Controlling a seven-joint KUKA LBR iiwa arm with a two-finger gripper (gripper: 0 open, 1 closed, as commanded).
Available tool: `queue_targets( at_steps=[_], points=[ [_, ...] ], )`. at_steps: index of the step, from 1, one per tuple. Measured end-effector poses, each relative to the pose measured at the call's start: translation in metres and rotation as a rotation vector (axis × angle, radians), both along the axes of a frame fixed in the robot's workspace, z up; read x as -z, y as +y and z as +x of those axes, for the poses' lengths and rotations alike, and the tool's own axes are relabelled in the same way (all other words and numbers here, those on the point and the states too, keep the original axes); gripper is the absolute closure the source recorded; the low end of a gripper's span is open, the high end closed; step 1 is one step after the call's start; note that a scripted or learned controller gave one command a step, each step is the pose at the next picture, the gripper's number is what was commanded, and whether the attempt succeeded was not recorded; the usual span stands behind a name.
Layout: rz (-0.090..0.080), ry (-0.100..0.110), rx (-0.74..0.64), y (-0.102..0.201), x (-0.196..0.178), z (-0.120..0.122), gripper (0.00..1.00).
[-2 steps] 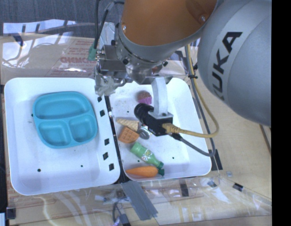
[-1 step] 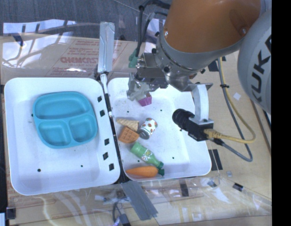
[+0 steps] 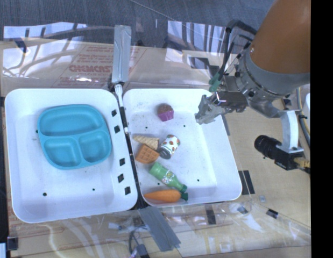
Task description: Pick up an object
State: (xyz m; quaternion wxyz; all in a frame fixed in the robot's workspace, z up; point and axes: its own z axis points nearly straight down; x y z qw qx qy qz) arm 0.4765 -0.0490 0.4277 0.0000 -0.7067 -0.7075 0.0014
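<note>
Hovering pincer [image 3: 205, 113] above right bin [image 3: 222, 160]

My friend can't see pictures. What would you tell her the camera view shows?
A grey robot arm's gripper hangs over the right white bin's far edge, holding nothing. That bin holds a purple cupcake, ice cream cone, waffle, small can, green bottle and carrot. The left bin holds a blue divided plate.

Your grey two-finger gripper [image 3: 205, 113] hangs over the right white bin's [image 3: 220, 165] far edge, near the small purple cupcake [image 3: 165, 112].
</note>
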Motion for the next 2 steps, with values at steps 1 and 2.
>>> queue_targets(
  at_steps=[1, 2],
  points=[
    [0.004, -0.002, -0.014, 0.141, -0.007, 0.000, 1.00],
    [0.003, -0.001, -0.013, 0.227, -0.014, -0.001, 1.00]
  ],
)
